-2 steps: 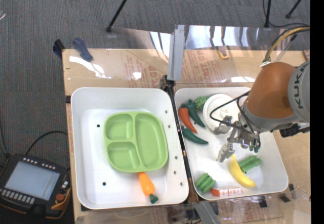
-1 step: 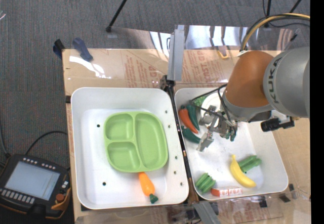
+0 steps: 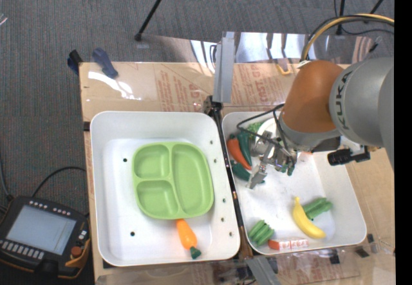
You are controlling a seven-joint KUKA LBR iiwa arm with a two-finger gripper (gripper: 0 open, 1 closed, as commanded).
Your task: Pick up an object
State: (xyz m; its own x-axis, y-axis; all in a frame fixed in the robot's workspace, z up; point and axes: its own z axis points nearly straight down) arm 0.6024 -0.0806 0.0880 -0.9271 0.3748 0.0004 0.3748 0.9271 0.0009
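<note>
My gripper point(image 3: 271, 173) hangs over the left half of the right bin point(image 3: 341, 193), open, with bare bin floor showing between its fingers. Just to its left an orange and green toy vegetable point(image 3: 237, 152) lies against the bin's left wall. A yellow banana point(image 3: 305, 219) lies at the front right of this bin, with a green piece point(image 3: 318, 207) touching it. Another green piece point(image 3: 261, 232) and a small red and white item point(image 3: 288, 244) sit near the front wall. The arm's orange band point(image 3: 309, 100) hides the back of this bin.
The left bin point(image 3: 109, 148) holds a green divided plate point(image 3: 172, 179) in its middle and an orange carrot point(image 3: 187, 237) just in front of the plate. A metal post point(image 3: 223, 71) stands behind the wall between the two bins.
</note>
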